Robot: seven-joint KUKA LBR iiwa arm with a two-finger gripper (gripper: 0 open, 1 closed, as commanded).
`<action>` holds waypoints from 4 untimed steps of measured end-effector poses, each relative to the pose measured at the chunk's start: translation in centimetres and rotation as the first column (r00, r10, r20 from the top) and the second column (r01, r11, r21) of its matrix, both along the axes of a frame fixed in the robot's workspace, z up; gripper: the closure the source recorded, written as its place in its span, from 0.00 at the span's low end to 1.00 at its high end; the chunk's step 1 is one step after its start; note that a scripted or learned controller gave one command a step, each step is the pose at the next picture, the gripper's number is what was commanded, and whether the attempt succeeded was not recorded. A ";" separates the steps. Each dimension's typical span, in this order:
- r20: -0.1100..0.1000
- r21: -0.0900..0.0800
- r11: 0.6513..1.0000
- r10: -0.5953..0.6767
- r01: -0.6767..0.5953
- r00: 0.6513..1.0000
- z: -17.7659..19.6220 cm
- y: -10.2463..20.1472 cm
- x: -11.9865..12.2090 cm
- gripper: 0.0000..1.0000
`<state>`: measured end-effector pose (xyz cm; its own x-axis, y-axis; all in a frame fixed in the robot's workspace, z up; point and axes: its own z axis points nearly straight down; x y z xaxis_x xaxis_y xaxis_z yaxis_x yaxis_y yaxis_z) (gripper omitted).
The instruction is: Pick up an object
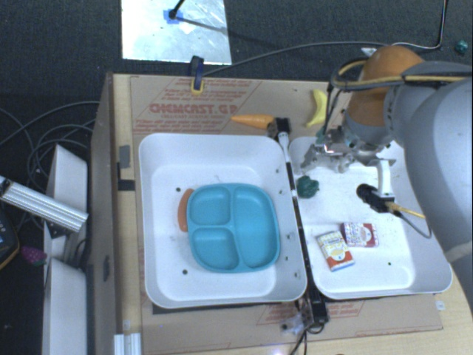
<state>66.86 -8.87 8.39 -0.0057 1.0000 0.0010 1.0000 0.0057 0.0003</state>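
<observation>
Your gripper (325, 156) hangs over right bin (425, 272), finger state unclear. Nearest target: small green object (307, 187), looks light, maybe soft; pinch across its middle. 2 cartons (347, 242) look stiff.

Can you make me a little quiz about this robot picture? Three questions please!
1. What colour is the divided plate in the left bin?
2. True or false: the banana lies inside the right bin.
3. Which lies nearest the green toy: A) carrot, B) two small cartons, C) the bar between the bins?

Key: 1. Blue. 2. False, it lies on the board behind it. 3. C.
</observation>
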 end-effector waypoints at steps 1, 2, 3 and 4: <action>0.000 -0.001 1.000 -0.004 0.004 1.000 0.2 -0.3 -7.0 0.00; 0.000 -0.001 1.000 -0.005 0.005 1.000 0.0 0.4 -7.9 0.00; 0.000 -0.002 1.000 -0.006 0.006 1.000 0.0 -3.4 -14.5 0.00; 0.003 -0.003 1.000 -0.003 0.003 1.000 0.1 -8.0 -5.8 0.00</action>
